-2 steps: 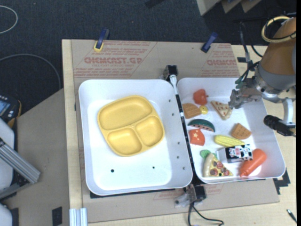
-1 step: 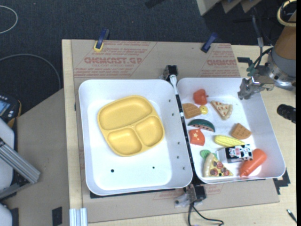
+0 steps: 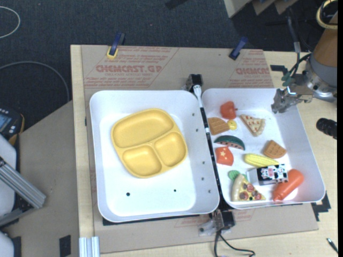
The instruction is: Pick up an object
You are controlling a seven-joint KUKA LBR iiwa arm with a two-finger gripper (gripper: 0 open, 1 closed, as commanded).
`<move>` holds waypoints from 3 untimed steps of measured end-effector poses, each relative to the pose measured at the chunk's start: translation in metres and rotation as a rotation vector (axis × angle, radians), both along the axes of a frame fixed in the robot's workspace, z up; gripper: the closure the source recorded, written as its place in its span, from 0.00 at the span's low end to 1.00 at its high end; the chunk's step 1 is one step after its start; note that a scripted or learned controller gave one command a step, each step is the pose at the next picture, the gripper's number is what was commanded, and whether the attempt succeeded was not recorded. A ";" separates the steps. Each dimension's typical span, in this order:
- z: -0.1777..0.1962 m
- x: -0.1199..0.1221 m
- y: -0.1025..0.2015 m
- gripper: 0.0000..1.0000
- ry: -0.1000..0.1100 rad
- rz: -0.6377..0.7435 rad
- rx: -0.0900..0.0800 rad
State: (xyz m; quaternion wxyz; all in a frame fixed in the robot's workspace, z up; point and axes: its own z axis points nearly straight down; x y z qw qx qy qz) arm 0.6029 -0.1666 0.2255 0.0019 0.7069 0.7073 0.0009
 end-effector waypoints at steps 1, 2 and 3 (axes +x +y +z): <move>0.007 0.019 0.056 1.00 0.000 0.005 0.001; -0.009 0.029 0.102 1.00 0.006 0.004 0.002; -0.008 0.014 0.098 1.00 0.007 -0.001 0.002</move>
